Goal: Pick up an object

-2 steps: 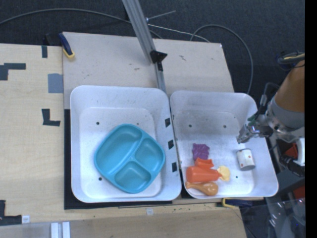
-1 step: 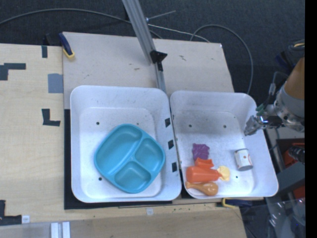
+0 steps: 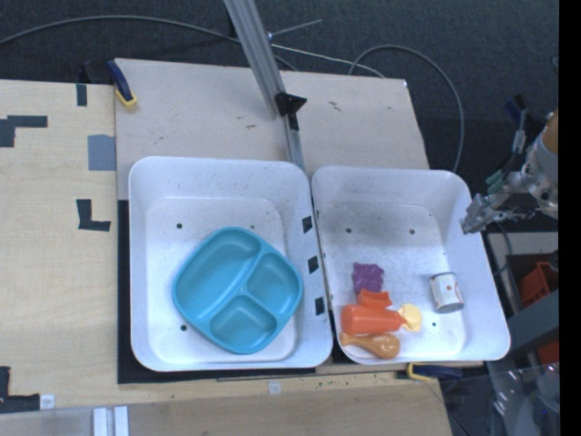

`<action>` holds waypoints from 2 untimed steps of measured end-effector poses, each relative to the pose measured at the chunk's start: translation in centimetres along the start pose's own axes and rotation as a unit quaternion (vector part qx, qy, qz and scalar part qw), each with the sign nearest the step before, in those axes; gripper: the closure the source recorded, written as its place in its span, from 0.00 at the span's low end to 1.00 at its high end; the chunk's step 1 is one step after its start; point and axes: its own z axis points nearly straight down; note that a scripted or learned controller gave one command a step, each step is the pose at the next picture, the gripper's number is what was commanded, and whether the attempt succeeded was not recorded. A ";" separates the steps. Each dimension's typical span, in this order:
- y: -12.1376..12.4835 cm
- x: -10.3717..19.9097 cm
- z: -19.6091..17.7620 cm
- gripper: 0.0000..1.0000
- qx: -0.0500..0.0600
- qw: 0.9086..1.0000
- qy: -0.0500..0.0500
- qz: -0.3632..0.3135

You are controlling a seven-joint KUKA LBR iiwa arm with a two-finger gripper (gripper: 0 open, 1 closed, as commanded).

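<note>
Left bin [image 3: 145, 243]: sat touching the right bin along their shared wall, the two set side by side, likely so an arm could move things from one to the other
Blue tray [image 3: 238, 289]: lay flat in the left bin, well apart from the right bin's toys; three compartments faced up, and it was turned at a slant to the bin walls
Right bin [image 3: 399, 193]: the landmark here; its far half was bare, and all loose objects were gathered toward its near wall
Purple piece [image 3: 367, 275]: lay near the middle of the right bin, just beyond the orange toy
Orange toy [image 3: 370, 318]: probably the easiest pick, lying in the right bin's near-left part; long axis ran roughly along the near wall, narrow end pointing toward the yellow piece [image 3: 411, 317] it touched
Tan piece [image 3: 374, 343]: lay against the right bin's near wall, just beside the orange toy, long axis also along that wall
Small can [image 3: 445, 292]: lay tipped in the right bin's near-right part, apart from the toys
Gripper [image 3: 478, 214]: hung over the right bin's right rim, holding nothing visible; whether its fingers were spread or pressed together could not be told
</note>
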 end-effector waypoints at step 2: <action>-0.1 11.2 2.4 1.00 0.004 1.000 0.002 -0.002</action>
